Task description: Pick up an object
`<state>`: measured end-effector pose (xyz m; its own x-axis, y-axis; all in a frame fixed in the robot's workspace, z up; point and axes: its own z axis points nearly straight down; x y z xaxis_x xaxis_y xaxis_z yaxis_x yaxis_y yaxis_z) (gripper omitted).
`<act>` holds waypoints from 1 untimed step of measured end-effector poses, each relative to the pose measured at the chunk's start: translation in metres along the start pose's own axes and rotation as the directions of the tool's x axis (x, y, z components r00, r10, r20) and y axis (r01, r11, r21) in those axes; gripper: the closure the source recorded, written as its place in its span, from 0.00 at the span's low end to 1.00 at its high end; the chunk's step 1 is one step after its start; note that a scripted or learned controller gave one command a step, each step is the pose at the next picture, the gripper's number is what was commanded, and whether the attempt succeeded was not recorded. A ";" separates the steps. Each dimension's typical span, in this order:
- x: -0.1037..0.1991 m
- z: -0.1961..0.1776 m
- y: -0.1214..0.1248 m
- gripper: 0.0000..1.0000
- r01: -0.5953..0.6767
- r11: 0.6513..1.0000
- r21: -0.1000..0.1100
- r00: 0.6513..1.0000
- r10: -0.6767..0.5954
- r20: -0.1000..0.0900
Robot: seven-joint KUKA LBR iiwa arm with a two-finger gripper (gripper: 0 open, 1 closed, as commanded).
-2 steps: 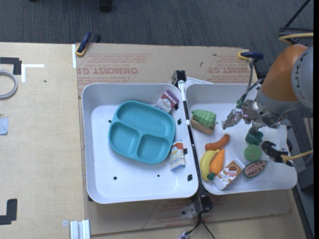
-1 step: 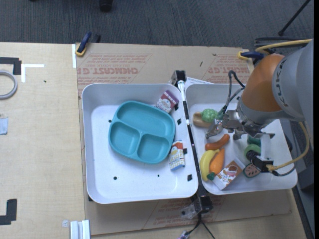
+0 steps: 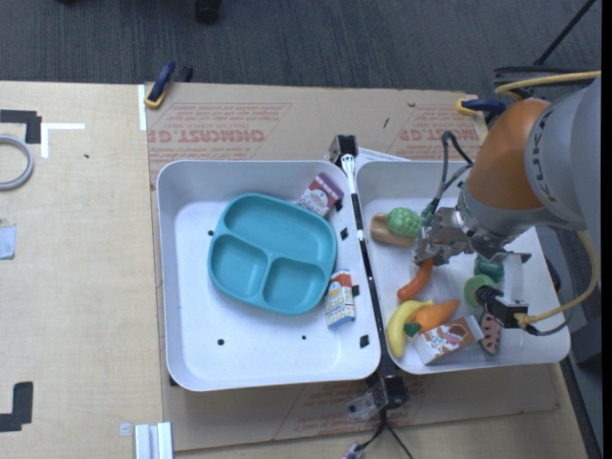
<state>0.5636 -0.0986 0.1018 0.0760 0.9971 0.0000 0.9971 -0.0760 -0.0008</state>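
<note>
- Left white bin (image 3: 182, 285): blue plate (image 3: 273, 253) w/ 3 parts, small box (image 3: 319, 195) by its top, small carton (image 3: 339, 299) by its right side.
- Right white bin (image 3: 545, 352): toy food — banana (image 3: 399, 325), carrot (image 3: 436, 314), green veg (image 3: 404, 221).
- Gripper (image 3: 432, 251) low in right bin, near a small orange carrot (image 3: 415, 281).

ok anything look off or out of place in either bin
Mostly ordinary clutter. The teal divided plate sits skewed in the left bin, with a small carton against its right edge. In the right bin, toy foods are jumbled together beneath the gripper.
</note>
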 end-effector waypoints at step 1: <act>0.046 -0.174 -0.017 1.00 -0.049 0.999 -0.002 0.999 0.049 0.001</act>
